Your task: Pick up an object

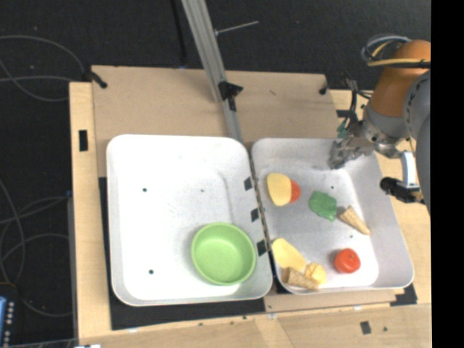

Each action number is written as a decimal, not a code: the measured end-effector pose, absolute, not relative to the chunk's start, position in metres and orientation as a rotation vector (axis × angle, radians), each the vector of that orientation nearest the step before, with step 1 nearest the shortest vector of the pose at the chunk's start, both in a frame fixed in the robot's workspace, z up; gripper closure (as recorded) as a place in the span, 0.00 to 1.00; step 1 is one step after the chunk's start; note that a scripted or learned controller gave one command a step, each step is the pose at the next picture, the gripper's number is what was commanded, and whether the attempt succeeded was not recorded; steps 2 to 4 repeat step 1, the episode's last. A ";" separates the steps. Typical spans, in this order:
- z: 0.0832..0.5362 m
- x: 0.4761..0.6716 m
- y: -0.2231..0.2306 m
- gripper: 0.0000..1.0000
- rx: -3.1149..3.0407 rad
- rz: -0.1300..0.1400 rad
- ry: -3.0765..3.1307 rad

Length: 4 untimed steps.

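Pincer hovers upper-right — yellow-red fruit lower-left.

Arm cut off at right edge — end effector too small to read.

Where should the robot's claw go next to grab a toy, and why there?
Probably a short move down and toward the green toy. The claw sits at the far edge of the right bin, with no toy under it. The green toy is the closest piece, with the yellow and red toy just beyond. I can't tell whether the claw is open.
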<state>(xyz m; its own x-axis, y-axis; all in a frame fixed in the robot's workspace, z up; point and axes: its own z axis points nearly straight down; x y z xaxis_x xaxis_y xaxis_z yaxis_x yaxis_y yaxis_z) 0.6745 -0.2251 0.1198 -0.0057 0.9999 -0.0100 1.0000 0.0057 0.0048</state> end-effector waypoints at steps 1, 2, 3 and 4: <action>0.176 0.685 -0.220 1.00 2.211 0.009 2.222; 0.176 0.685 -0.220 1.00 2.211 0.009 2.222; 0.176 0.685 -0.220 1.00 2.211 0.009 2.222; 0.176 0.685 -0.220 1.00 2.211 0.009 2.222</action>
